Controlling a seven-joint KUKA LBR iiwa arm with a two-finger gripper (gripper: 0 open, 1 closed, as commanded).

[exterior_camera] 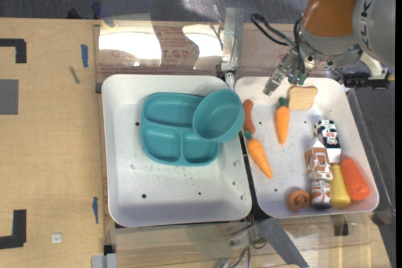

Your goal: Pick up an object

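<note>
My gripper (284,80) hangs over the back edge of the right bin (361,205), open, with nothing between its fingers. Just to its right lies a slice of toast (302,98). An orange carrot (282,123) lies below the gripper, and a second carrot (259,157) sits nearer the bin's left wall. A reddish sausage (249,115) lies along that wall.
A cow-patterned carton (327,133), a printed box (319,167), a yellow bottle (340,186), a red bottle (356,179) and a brown donut (298,199) crowd the right bin's near right. The left bin (125,198) holds a teal divided plate (168,134) and a teal bowl (218,114).
</note>
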